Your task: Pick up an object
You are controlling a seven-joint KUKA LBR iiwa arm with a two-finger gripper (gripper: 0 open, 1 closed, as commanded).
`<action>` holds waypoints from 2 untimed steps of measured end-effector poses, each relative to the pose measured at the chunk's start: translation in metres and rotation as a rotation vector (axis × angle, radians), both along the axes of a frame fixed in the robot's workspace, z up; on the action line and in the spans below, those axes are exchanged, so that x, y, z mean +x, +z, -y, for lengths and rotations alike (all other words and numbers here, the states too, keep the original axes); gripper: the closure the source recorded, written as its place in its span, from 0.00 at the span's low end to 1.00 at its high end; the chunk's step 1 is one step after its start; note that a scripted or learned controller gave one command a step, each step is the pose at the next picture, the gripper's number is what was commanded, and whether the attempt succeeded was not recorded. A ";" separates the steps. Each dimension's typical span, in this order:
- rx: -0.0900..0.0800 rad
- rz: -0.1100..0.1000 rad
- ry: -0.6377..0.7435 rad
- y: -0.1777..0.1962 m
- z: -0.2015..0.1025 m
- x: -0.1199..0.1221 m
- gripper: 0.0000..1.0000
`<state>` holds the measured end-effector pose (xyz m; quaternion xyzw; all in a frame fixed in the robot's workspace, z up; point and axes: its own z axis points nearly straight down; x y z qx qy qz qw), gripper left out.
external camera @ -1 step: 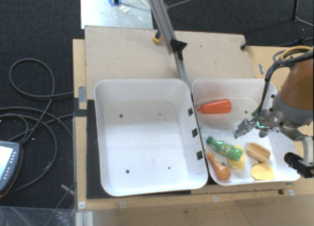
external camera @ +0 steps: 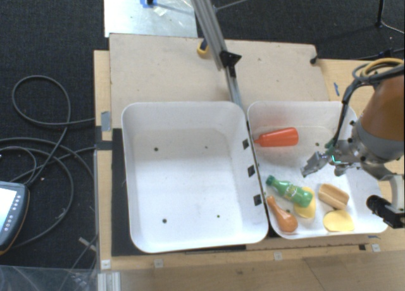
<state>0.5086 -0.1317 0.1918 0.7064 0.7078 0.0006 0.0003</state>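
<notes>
**Gripper hangs bare above the right bin's toys**

You have the arm (external camera: 380, 116) reaching in from the right, its gripper (external camera: 314, 164) poised over the middle of the right bin (external camera: 297, 111). The fingers stand spread apart with nothing between them.

Look to the right bin for anything you might pick. An orange-red carrot-like piece (external camera: 277, 137) lies near the bin's left wall, toward the far edge. Along the near edge sits a cluster: a green bottle (external camera: 289, 190) lying aslant, a yellow piece (external camera: 305, 208) touching its lower end, and an orange drumstick-like piece (external camera: 282, 215) just beside the bottle, close to the near-left corner. Toward the near-right corner you see a tan bread-like piece (external camera: 333, 195), with a round yellow piece (external camera: 338, 221) just beside it at the near edge.

The gripper is apart from all of these. The left bin (external camera: 145, 116) stands beside the right one, their walls touching.
</notes>
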 end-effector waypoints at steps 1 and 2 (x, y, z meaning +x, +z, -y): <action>0.001 -0.005 -0.002 -0.045 -0.002 -0.008 0.00; -0.004 0.014 -0.001 -0.079 -0.001 -0.002 0.00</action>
